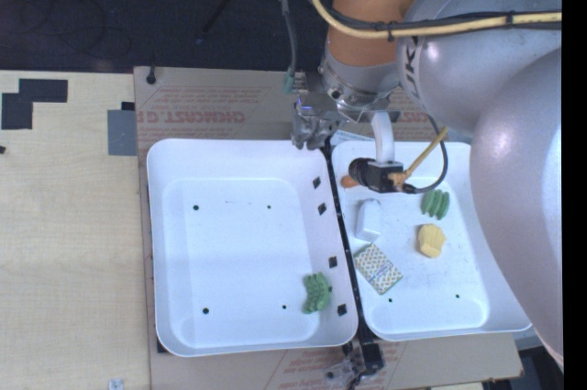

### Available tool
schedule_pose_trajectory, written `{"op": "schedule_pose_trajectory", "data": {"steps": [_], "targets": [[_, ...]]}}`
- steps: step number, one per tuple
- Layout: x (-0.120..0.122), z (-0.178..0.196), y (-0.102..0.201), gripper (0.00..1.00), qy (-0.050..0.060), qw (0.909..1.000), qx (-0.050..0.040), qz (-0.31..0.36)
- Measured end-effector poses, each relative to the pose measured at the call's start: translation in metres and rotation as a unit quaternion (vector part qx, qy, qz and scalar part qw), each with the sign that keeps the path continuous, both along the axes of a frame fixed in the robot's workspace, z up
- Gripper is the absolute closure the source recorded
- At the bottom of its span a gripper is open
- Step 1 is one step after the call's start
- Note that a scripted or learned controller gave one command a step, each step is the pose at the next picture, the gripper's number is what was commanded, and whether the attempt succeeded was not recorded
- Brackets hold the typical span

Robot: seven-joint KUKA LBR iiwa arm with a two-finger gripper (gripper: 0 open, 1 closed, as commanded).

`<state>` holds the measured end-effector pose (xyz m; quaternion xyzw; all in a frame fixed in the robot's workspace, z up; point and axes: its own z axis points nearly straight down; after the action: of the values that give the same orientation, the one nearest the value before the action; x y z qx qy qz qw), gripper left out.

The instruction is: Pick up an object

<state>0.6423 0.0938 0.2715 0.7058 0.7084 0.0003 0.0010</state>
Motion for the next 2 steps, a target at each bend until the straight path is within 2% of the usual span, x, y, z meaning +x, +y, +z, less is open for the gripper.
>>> {"op": "schedule_pose_trajectory", "data": {"steps": [1, 2], "targets": [[-0.036, -0.009, -0.091, 1.0, 0.004, 1.0, -0.0004, -0.005], [-0.062, -0.016, -0.063, 1.0, 0.004, 1.0, 0.0006, -0.001]]}}
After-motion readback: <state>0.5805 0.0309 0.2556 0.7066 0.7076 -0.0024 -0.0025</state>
